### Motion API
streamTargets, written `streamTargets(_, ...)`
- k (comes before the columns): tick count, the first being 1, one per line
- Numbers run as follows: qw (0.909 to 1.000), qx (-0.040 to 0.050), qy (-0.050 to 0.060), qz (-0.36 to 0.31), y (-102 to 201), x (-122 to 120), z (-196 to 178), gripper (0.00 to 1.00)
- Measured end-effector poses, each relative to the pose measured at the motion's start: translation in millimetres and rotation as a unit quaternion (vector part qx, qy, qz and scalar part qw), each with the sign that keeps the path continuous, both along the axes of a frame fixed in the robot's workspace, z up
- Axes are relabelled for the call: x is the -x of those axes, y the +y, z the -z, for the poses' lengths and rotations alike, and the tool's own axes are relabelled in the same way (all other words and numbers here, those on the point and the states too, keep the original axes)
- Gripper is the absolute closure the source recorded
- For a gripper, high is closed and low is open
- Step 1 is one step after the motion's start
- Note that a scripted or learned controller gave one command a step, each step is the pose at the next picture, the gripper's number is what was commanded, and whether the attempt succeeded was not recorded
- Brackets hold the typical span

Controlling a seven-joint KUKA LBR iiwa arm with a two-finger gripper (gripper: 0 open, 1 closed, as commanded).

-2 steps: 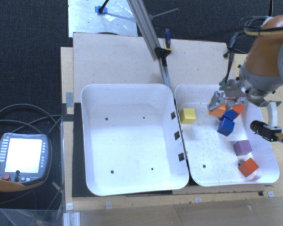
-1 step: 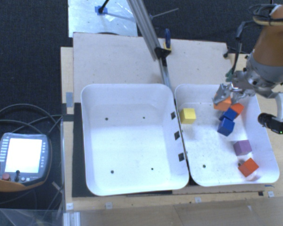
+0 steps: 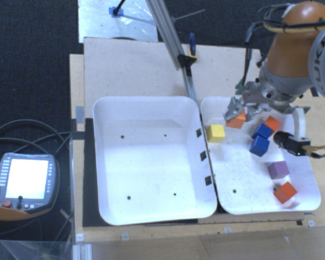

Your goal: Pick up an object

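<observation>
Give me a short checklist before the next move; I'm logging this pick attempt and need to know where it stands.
1. Pincer over the right bin, not the left bin: ok.
2. Target under the pincer: an orange block sits right at its tip: ok.
3. Block actually gripped: cannot tell, the wrist hides the contact.
4. Neighbours clear of the target: yellow block lies apart to the left, blue blocks apart to the right: ok.
5. Block lifted off the bin floor: cannot tell from this slant.
6. Other blocks out of the way: purple block and the near orange block lie far toward the front: ok.
</observation>
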State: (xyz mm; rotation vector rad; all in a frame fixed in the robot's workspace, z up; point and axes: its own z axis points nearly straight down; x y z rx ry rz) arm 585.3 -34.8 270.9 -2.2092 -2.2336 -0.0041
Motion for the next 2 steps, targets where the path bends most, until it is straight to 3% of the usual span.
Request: streamTargets(2, 1.0, -0.0005, 0.001, -0.001, 117.7, 15.8, 24.3, 1.0)
